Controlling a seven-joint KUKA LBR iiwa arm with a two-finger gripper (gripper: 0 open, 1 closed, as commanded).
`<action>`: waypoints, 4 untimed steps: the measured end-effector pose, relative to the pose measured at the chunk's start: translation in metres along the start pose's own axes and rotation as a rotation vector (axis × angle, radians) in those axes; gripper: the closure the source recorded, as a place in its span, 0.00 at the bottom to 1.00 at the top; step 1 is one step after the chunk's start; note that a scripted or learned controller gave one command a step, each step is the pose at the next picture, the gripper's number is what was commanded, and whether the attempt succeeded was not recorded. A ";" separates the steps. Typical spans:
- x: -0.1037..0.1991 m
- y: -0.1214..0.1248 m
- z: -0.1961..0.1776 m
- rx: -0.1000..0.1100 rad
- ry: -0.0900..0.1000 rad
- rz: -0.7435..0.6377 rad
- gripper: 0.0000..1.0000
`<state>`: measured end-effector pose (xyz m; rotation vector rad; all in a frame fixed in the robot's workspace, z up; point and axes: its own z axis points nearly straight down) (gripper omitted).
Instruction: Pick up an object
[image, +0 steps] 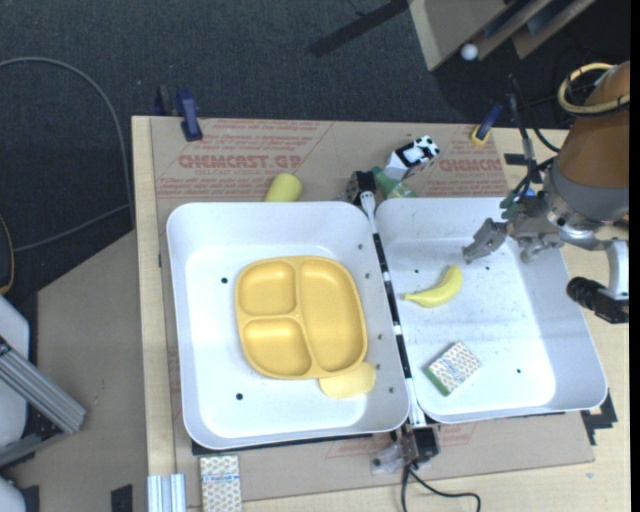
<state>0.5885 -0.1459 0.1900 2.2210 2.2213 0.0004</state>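
Observation:
A yellow banana (436, 289) lies in the right bin (560, 375), near its left wall. A small green and white box (453, 367) rests nearer the front of the same bin. In the left bin (200, 300) sits a yellow divided plate (300, 318), with a pale yellow piece (350, 381) poking out from under its front edge. My gripper (506, 243) hangs over the back of the right bin, up and to the right of the banana. Its fingers (482, 244) are spread open with nothing between them.
Behind the bins, on the cardboard, lie a yellow cylinder (284, 187) and a black and white toy (414, 155). Blue clamps (187, 115) hold the board's back edge. The orange-banded arm (598, 160) stands over the right bin's far right corner.

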 end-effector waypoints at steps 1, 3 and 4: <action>0.021 0.059 0.092 0.000 0.000 0.000 0.00; 0.026 0.032 0.095 0.001 0.001 0.001 1.00; 0.094 0.024 0.005 -0.001 0.001 -0.002 1.00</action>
